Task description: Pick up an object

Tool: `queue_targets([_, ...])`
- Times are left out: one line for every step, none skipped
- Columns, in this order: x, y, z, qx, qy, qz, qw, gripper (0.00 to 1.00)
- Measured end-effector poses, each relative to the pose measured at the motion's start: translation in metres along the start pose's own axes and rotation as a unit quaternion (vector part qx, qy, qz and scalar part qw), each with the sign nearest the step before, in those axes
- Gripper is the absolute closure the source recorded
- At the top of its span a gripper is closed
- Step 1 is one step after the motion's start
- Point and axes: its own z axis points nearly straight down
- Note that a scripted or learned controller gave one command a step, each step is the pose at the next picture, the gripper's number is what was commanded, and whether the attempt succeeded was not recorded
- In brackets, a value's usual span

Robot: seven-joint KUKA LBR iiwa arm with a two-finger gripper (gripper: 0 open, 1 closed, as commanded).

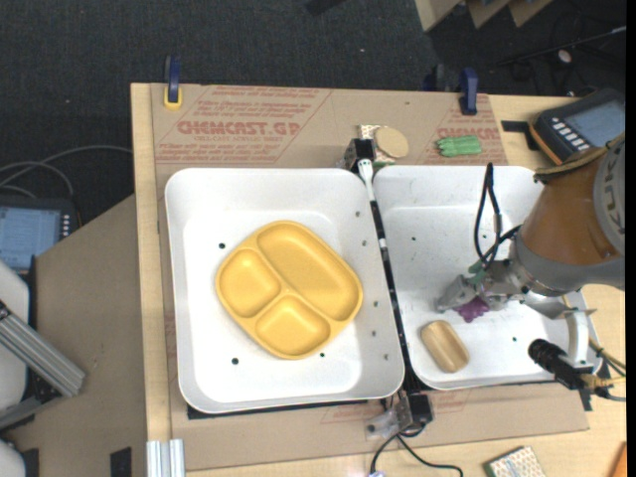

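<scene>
My gripper (475, 292) hangs low over the middle of the right bin (427, 202), with the arm reaching in from the right. A small purple object (474, 309) lies right under the gripper's tip, partly hidden by it, and I cannot tell whether it is touched. A tan, bread-like lump (444, 346) rests on the bin floor just left of and in front of the gripper, apart from it. A yellow divided plate (288, 288) lies in the middle of the left bin (199, 217).
A green object (459, 146) and a round tan disc (393, 143) lie on the cardboard behind the right bin. A clip (363, 157) sits where the two bins meet at the back. The bins share a raised middle rim.
</scene>
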Motion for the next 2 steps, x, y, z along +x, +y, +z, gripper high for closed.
queue_targets([0.000, 0.004, -0.012, -0.005, -0.002, -0.001, 1.0000, 1.00])
queue_targets([0.109, 0.066, -0.107, -0.010, 0.001, -0.009, 0.9999, 1.00])
